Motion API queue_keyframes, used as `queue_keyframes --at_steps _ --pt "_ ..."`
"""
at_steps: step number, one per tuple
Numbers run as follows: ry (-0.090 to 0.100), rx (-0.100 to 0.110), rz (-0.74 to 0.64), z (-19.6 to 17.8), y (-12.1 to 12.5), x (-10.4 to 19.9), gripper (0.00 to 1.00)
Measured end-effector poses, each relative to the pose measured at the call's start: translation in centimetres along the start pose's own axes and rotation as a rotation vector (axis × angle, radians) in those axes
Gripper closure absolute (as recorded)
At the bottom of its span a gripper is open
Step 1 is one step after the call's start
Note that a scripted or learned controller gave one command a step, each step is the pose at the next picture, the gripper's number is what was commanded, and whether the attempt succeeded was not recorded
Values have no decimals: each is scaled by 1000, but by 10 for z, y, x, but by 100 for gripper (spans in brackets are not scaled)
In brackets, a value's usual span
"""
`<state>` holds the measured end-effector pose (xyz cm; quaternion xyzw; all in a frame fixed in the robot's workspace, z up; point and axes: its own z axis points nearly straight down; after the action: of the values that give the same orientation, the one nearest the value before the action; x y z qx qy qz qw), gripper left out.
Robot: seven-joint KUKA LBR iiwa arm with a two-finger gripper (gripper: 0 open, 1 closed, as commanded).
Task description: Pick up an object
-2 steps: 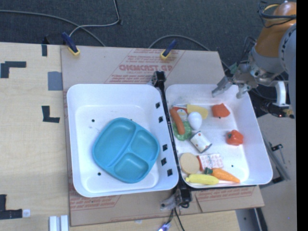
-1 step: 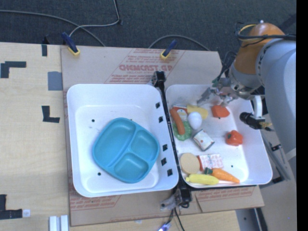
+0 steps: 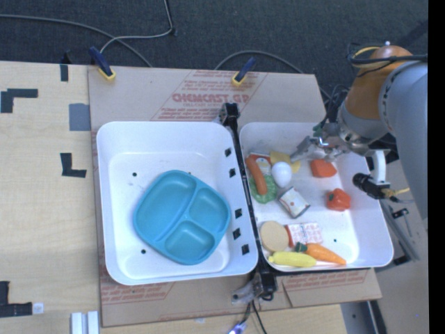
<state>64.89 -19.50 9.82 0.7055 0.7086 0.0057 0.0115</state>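
Claw (image 3: pixel 314 147) is seen at upper centre of the right bin (image 3: pixel 361 252), low over the toys. Metal fingers are pointed toward frame left, but whether they are parted or closed cannot be told; nothing is seen held between them.

Candidate objects lie just beside it: orange block (image 3: pixel 322 168) directly below the claw in frame, white egg (image 3: pixel 281 173) to its lower left, red pepper (image 3: pixel 338 199) further down.

Judged best: the isolated orange block is centred under the claw before descent, since the egg is crowded by the carrot (image 3: pixel 258 178).

The claw tips are small and blurred; contact with any toy cannot be confirmed. The arm is cut off at frame right.
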Motion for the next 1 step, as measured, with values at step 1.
queue_keyframes --at_steps 1 --pt "-1 -3 -1 3 -17 -6 0"
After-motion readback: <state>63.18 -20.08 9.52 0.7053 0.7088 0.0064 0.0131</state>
